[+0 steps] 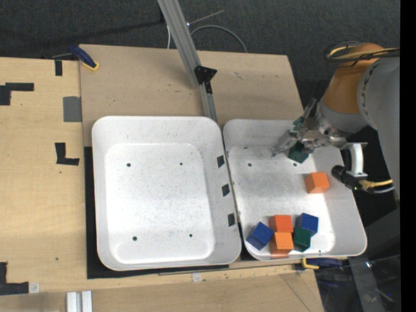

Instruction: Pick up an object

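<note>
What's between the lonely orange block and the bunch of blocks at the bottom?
Nothing. In the camera view, bare white bin floor separates the lone orange block from the cluster.

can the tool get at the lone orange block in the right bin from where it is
Probably yes. The tool hangs just above and left of the orange block, which sits apart from the other blocks, nothing between them.

— Grey, rounded arm (383, 99) at the right edge of the frame, smooth casing?

— Yes, with a broad orange band (348, 83) above the wrist, ringed by a thin pale cable loop.

— And lower down?

— Metallic grey claw (300, 143), small and angular. Beside it, a white bracket with black fitting and yellowish cable (374, 186).
</note>
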